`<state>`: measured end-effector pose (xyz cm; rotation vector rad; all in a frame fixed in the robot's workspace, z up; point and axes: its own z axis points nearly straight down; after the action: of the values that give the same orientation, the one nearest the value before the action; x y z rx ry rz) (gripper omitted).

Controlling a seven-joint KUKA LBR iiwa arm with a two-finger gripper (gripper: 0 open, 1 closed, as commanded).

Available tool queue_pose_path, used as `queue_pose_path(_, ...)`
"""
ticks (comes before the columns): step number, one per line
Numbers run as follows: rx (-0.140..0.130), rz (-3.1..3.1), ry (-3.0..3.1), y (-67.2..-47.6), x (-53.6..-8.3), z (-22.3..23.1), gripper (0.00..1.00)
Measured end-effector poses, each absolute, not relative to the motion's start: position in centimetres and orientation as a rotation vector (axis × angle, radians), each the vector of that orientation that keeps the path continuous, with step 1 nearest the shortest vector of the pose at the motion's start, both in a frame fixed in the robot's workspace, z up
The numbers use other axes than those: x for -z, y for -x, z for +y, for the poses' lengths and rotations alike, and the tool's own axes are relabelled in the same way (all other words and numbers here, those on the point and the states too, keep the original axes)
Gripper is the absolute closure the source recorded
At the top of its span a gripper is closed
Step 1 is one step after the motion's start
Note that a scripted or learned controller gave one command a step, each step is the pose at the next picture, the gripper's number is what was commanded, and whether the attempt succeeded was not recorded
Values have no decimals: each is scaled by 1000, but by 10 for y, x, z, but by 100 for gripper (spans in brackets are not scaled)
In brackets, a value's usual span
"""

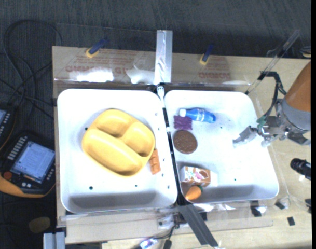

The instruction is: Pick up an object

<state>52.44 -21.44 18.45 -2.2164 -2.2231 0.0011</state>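
In the right bin (235,185) lie a blue bottle with a white cap (198,115), a purple block (182,122), a brown round disc (185,141), a brown and orange packet (196,175) and an orange carrot-like piece (193,192). A big yellow bun-shaped object (119,140) fills much of the left bin (74,191), with a small orange piece (155,161) at its right side. My gripper (254,137) hangs over the right bin's right side, open, with nothing between its fingers. It is well to the right of the bottle and the disc.
A ridge (168,144) divides the two bins. The arm's orange band (303,90) sits past the right bin's right wall. Clear plastic and clips lie on the bench behind the bins. Handheld controllers (28,162) rest on the floor to the left.
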Motion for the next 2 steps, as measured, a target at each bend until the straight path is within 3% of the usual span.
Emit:
queue_pose_path(1, -5, -2060, 2368, -545, -100, -147, 0)
queue_pose_path(2, 4, -1826, 2566, -618, -89, -116, 0)
